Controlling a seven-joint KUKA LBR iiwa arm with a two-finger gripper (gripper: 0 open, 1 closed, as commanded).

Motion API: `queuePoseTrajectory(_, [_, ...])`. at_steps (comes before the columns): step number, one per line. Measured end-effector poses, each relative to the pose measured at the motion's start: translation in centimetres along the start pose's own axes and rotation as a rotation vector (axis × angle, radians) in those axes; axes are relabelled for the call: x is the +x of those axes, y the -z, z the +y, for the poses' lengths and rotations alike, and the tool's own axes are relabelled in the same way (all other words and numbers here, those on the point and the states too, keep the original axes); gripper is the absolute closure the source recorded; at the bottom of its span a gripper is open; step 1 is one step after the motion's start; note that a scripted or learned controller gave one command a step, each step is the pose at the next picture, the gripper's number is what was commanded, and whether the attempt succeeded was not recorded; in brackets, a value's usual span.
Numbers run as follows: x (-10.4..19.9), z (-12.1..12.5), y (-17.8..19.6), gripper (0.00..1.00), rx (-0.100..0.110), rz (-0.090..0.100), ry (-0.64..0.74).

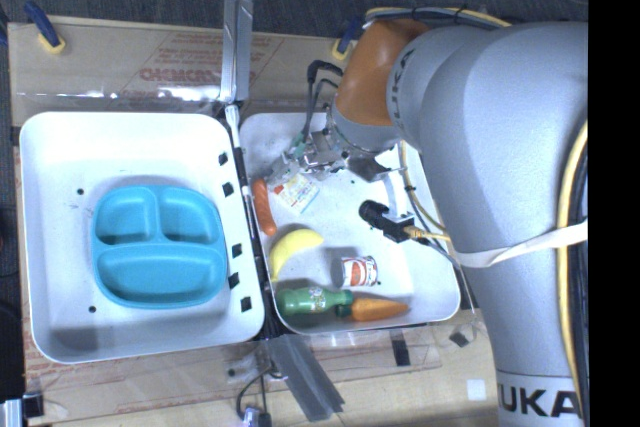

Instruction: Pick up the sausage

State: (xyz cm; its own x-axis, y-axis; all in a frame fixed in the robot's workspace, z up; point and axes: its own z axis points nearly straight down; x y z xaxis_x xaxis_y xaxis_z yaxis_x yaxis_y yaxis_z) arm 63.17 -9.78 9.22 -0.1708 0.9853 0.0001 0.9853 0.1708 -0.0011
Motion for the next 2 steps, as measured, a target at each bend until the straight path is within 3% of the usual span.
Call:
queuePoseTrajectory(1, [0.07, 0.07, 1.06, 1.0, 0.0, 0.001, 0.005])
queuePoseTrajectory(2, [0.07, 0.07, 1.07, 0.0, 0.0, 0.001, 0.005])
